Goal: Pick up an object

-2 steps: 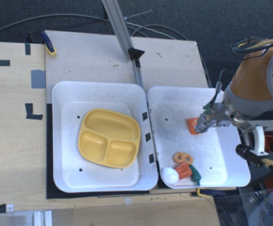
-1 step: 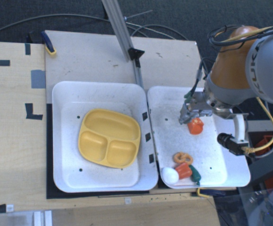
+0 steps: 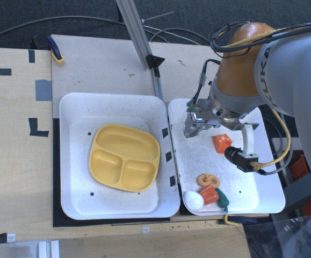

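Two white bins sit side by side on a pale surface (image 3: 15,144). The left bin (image 3: 69,144) holds a yellow divided tray (image 3: 124,157). In the right bin (image 3: 268,198), the gripper (image 3: 192,127) hangs near the upper left corner — open or closed, I cannot tell. An orange block (image 3: 222,143) lies just right of it. Near the front edge lie a pretzel (image 3: 207,180), a white egg (image 3: 193,200) and a carrot (image 3: 213,195) — close together.

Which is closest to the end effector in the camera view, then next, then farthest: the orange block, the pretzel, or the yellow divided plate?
Measured from the end effector, over the right bin:
1. Orange block, just to its right in the same bin.
2. Pretzel, lower in that bin, near the front.
3. Yellow divided plate, across in the left bin.
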